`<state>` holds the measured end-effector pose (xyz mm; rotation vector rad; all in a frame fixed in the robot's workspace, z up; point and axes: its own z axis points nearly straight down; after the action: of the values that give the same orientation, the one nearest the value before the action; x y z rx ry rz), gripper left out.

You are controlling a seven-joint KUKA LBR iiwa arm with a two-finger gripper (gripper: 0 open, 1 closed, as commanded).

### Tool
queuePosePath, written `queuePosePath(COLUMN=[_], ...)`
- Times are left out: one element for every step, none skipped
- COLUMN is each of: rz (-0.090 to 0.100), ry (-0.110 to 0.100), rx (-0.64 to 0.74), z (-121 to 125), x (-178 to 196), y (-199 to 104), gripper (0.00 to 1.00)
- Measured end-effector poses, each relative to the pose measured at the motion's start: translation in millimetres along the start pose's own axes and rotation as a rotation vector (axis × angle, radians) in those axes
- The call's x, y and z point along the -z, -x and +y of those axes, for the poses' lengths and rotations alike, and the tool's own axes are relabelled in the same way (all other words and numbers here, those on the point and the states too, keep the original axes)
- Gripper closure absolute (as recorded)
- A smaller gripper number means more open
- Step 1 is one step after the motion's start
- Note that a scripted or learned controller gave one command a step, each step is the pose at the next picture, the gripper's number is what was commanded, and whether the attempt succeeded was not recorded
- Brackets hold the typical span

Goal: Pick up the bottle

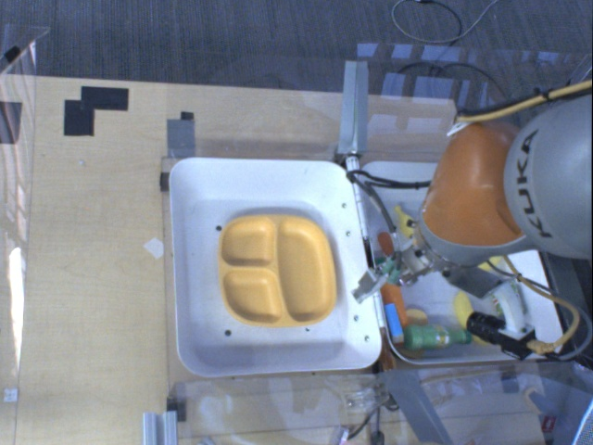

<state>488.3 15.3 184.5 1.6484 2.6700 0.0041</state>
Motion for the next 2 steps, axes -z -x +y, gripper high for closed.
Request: queuePosePath(rz=[0.001, 0.001], ry=[-0.001, 0.000], rx=[0.235, 0.240], z=[16.0, 14.5], x=[-0.3, -0.2], y=[-33.5, -30.0], gripper=[0.00, 0.00])
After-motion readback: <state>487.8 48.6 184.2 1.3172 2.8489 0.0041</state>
